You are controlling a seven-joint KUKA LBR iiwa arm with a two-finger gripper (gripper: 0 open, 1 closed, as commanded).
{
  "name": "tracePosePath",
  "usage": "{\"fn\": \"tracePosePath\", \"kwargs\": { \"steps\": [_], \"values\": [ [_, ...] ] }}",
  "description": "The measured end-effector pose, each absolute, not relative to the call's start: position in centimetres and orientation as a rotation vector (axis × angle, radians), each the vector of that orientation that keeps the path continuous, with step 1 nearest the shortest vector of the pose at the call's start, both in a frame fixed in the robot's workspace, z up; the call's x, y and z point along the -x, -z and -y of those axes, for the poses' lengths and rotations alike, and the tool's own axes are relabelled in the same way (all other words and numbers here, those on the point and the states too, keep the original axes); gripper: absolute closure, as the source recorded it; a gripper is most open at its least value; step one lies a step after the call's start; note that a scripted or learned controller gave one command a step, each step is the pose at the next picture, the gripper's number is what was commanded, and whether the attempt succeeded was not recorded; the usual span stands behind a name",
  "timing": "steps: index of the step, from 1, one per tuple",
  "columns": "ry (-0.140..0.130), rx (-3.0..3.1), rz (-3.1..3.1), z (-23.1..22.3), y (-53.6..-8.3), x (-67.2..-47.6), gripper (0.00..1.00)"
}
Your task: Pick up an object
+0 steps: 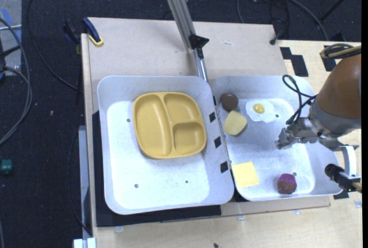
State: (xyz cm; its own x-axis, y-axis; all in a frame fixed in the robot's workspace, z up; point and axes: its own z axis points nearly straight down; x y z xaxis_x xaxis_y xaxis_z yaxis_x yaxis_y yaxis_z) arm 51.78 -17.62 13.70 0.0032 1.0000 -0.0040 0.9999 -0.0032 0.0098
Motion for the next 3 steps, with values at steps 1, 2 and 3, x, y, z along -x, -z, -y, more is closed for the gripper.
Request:
{"fn": "tracePosePath", "kwargs": {
  "steps": [1, 2, 3],
  "values": [
    [-0.003, -2.216, -2.219, 18.3, -19.8, -51.6, 1.0],
    [-0.003, -2.215, -2.221, 18.3, -22.3, -51.7, 1.0],
    [-0.003, -2.212, -2.229, 13.2, -21.9, -54.2, 1.0]
  ]
}}
